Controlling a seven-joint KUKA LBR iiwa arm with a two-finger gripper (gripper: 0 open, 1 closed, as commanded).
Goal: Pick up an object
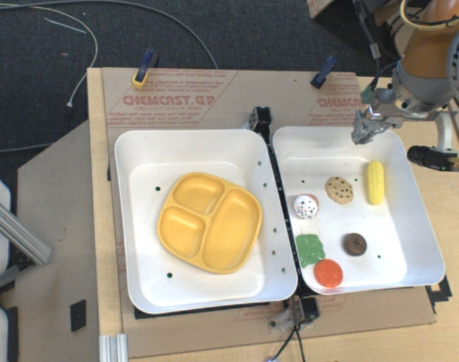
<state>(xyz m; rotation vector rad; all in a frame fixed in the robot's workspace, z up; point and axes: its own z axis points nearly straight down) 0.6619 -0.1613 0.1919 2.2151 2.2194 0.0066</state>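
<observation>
Bench view from above, at a slant. Two shallow white plastic bins sit side by side on a brown cardboard sheet [184,96] printed with red lettering.

Left bin [131,172]: one yellow plastic divided plate [209,222] with three compartments, lying flat near the middle, slightly turned.

Right bin [418,240]: six small items, all apart from one another.
- yellow toy corn cob [375,182], lying lengthwise near the far right wall.
- round tan chocolate-chip cookie [339,190], just left of the corn.
- small white round piece with dark and pink spots [306,207], near the bin's left wall.
- dark brown ring-shaped doughnut [355,244], toward the near right.
- green leafy piece [309,249], near the left wall, lower down.
- red-orange round tomato-like piece [328,273], just below the green piece, close to the near rim; the two look nearly touching.

Grey arm with its orange band [429,40] enters from the upper right. Its metal gripper [363,130] hangs over the far rim of the right bin, above and a little left of the corn cob, well apart from every item. Nothing sits between its fingers. Finger spacing too small and blurred to read; I cannot tell whether they are apart or together.

Two blue clamps [145,66] pin the cardboard's far edge. Black clips [260,117] sit at the seam between the bins, far and near ends. Grey cables trail across the dark carpet [48,66] beyond the bench.
</observation>
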